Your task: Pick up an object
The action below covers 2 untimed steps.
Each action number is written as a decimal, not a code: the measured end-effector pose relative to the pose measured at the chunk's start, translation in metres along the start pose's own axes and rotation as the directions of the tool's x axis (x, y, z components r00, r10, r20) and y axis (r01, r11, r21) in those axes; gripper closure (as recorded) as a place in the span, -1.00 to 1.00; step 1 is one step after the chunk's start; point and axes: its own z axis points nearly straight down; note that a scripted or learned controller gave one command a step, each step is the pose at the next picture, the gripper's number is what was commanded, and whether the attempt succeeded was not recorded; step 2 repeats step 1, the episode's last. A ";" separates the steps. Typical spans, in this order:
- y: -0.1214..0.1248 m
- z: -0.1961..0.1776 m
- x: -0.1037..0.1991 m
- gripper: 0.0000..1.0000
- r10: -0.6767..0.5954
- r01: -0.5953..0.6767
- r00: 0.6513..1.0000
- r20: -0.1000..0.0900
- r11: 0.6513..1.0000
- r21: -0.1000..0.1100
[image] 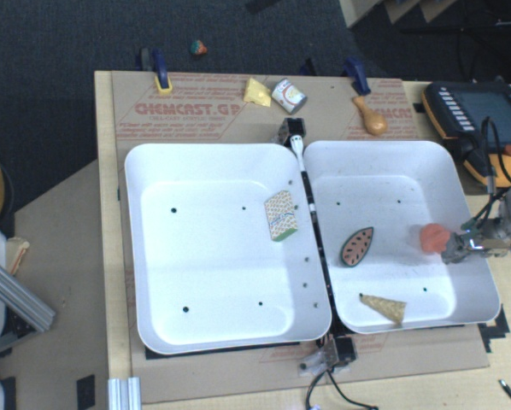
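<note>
Nearest the camera, a tan wedge (384,307) is seen at the front of the right bin (392,159). The hand (457,248) is seen at that bin's right side, just beside a red-orange ball (433,237); whether contact is made, and whether the hand is clenched or released, cannot be told. A brown oval piece (356,246) is placed further left. A patterned block (281,215) is found in the left bin (153,165), near the divider. A yellow chunk (257,93), a small carton (288,96) and a wooden pear-shaped piece (370,116) are left on the tabletop (123,101) behind the bins.
</note>
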 end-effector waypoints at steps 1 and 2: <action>0.001 -0.010 0.000 1.00 0.000 0.000 1.000 0.002 1.000 -0.003; 0.001 -0.010 0.000 1.00 0.000 0.000 1.000 0.002 1.000 -0.003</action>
